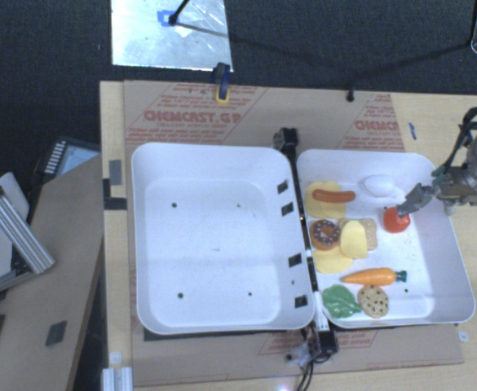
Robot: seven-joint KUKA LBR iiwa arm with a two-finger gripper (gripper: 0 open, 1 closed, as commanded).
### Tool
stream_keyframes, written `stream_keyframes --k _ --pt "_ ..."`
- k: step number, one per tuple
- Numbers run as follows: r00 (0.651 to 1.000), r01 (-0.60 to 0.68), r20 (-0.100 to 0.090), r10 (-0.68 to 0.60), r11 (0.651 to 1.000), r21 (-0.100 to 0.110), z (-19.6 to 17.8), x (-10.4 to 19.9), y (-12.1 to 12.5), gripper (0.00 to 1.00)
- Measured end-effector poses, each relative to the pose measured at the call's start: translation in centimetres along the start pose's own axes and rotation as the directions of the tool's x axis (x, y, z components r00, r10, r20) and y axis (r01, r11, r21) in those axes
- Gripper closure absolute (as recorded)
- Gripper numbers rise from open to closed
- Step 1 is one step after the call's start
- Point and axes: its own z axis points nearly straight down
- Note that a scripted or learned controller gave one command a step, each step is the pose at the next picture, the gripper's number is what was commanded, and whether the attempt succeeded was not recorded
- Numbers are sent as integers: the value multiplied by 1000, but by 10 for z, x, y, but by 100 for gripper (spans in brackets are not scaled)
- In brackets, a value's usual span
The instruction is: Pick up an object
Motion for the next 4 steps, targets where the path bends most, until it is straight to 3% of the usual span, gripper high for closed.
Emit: stream_keyframes --k 1,2,3,4 --pt "1000 -3 6 3 1000 -16 114 79 4 0" --pt "1000 0 14 0 1000 -11 124 104 33 0" --pt "1000 -9 13 10 1000 -18 123 103 4 0" --pt "1000 1 2 -1 1000 -4 113 101 35 0"
